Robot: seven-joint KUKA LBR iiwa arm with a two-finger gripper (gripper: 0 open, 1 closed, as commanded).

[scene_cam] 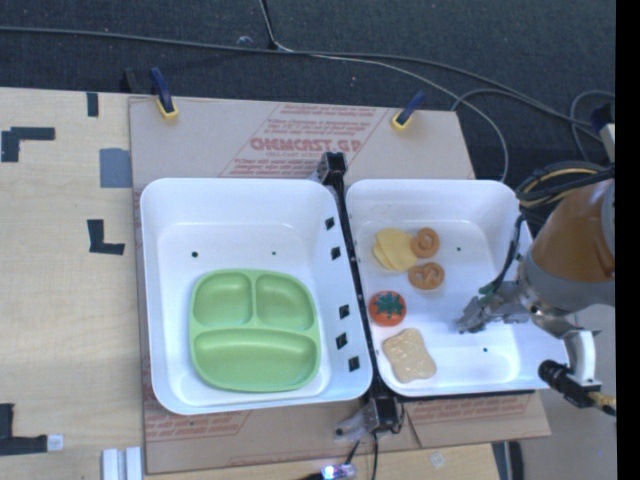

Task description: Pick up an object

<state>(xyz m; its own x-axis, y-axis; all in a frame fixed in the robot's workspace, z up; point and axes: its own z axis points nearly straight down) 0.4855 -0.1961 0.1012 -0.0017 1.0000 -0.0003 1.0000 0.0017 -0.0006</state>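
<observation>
**Two bins and their contents, with the arm at the right bin's right side**

The left bin [160,268] held one item: a green divided plate [256,330] with three compartments, lying flat toward the bin's front edge. A black divider strip [345,268] ran between the two bins. The right bin [440,193] held five small food pieces, grouped toward its left wall: a yellow piece [392,251] touching a small brown ring [426,240] near the back, a brown pretzel-like piece [426,275] just in front of them, a red tomato-like piece [388,308] close to the left wall, and a pale bread-like slice [409,355] near the front-left corner. The gripper [478,317] stood over the bare floor at the bin's right side, apart from all five pieces; whether its fingers were apart or together could not be told. The grey arm with its orange band [580,233] entered over the right wall.
</observation>
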